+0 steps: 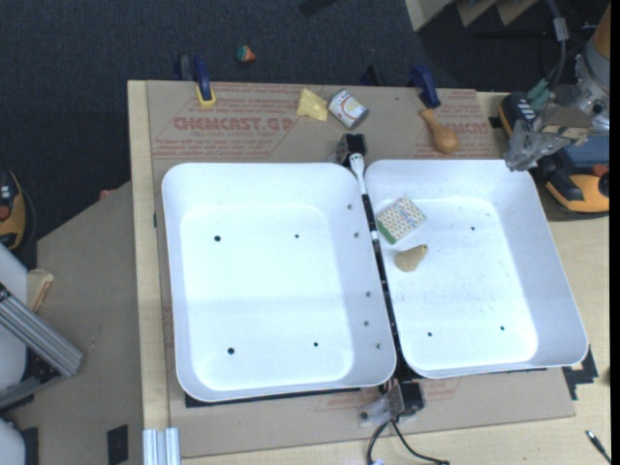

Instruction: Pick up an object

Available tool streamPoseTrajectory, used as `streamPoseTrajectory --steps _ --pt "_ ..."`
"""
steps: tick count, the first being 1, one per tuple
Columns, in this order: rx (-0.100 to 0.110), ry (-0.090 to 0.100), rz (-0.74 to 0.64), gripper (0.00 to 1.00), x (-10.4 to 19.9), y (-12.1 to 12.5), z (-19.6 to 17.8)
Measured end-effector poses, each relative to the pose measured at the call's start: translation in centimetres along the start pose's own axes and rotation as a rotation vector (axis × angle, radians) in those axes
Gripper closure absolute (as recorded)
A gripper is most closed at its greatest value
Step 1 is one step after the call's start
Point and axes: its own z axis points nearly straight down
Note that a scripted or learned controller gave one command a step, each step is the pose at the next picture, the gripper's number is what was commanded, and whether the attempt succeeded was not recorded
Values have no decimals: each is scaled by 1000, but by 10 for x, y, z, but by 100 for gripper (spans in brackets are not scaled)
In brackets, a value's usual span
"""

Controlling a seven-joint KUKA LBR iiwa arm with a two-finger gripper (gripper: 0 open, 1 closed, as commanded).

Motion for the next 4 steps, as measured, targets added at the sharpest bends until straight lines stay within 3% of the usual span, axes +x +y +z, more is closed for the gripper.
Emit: streamPoseTrajectory --steps 1,2,3,4 --pt "-30 -13 7 100 -21 -21 -211" --pt "8 -1 5 100 23 -50 -75" --pt "5 -1 -1 100 107 -90 3" --pt "-24 -5 3 100 125 -82 -120"
